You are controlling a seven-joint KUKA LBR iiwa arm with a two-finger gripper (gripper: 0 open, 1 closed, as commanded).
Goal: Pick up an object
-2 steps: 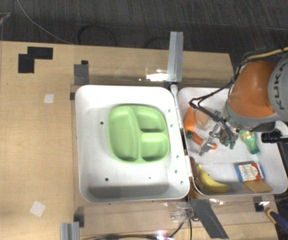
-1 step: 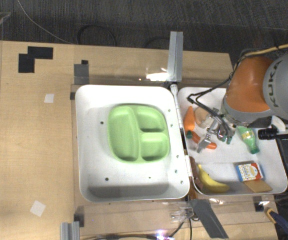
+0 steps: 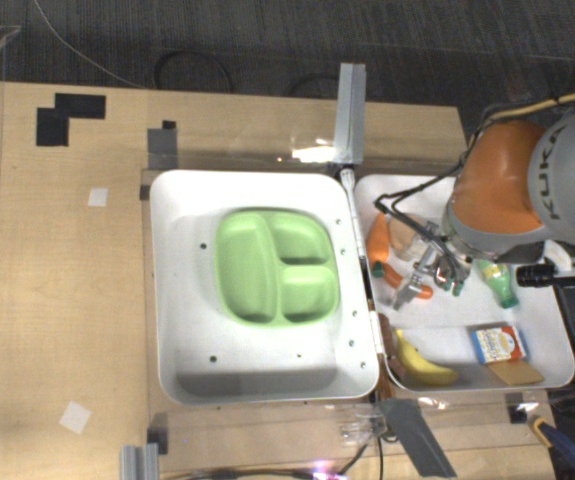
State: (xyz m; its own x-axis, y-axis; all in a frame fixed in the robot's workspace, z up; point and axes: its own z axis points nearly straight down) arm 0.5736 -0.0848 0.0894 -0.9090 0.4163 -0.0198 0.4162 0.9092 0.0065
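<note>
Gripper (image 3: pixel 419 280) is down in the right bin (image 3: pixel 557 363), low over its left-centre floor, hanging off the grey arm (image 3: pixel 567 183) with the orange band (image 3: pixel 497 183) that comes in from the right. Can't tell whether it's spread or closed; the tip area is a clutter of metal parts, cables and an orange-red piece, too small to resolve. Nothing visibly between its tips.

Around it: an orange object (image 3: pixel 378 238) sits just left of the gripper, against the bin's left wall, with something pale and roundish beside it, partly hidden by the wrist. A green bottle-like item (image 3: pixel 499 283) lies just right of the gripper, partly under the arm. The arm's bulk covers most of the bin's upper-right part, so whatever is under there is hidden.

Nearer objects in the same bin: a yellow banana (image 3: pixel 422 361) at the lower-left corner, curved, lying flat, touching or nearly touching the left wall. A small blue-and-white box (image 3: pixel 496 345) with an orange picture on it lies flat to the right of the banana, apart from it. A brown cardboard-coloured flat piece (image 3: pixel 515 372) sits just below the box, touching or overlapping its lower edge.

Left bin (image 3: pixel 177 368) holds a light green divided tray (image 3: pixel 274 266), three compartments, roughly centred, well apart from the gripper.

Both bins sit side by side on the wooden bench (image 3: pixel 57 298).
</note>
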